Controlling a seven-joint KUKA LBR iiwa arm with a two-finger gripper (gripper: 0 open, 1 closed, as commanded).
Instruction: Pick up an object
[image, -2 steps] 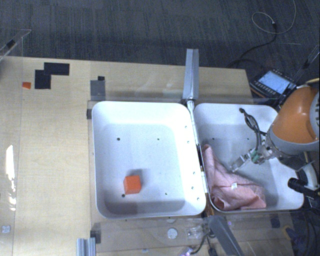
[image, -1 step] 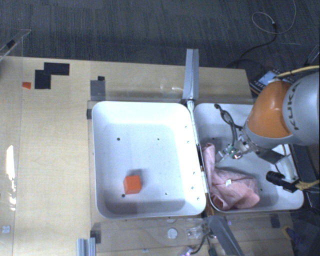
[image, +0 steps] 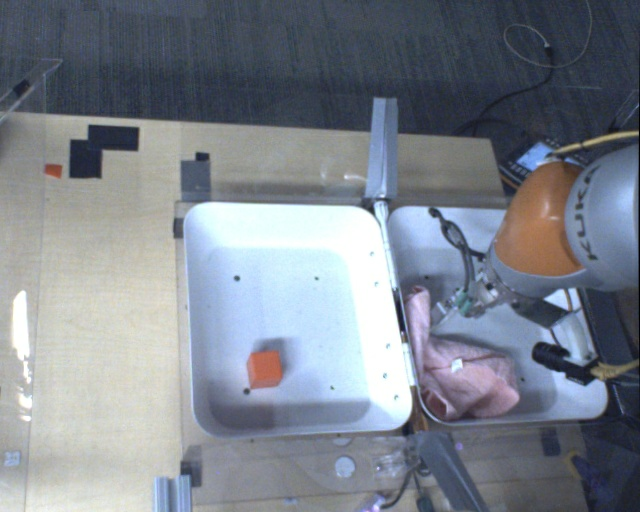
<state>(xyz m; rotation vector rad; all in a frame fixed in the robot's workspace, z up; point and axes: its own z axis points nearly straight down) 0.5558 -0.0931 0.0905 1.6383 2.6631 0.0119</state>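
Grey arm (image: 585, 225) with orange band over right bin (image: 580, 395), fingers (image: 466, 300) low above pink cloth (image: 465, 375).
Can't tell if fingers are apart or together, too small and cluttered. Cloth lies crumpled just below and beside the fingers, against the bin's left wall. Orange block (image: 265, 369) well apart from the fingers, in left bin (image: 280, 225) on the worktop (image: 100, 330).

Pink cloth (image: 462, 372) crowds the right bin (image: 590, 405); orange block (image: 265, 369) stands unobstructed.

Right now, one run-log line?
arm: over right bin | gripper: above pink cloth, grasp unconfirmed | orange block: left bin, untouched
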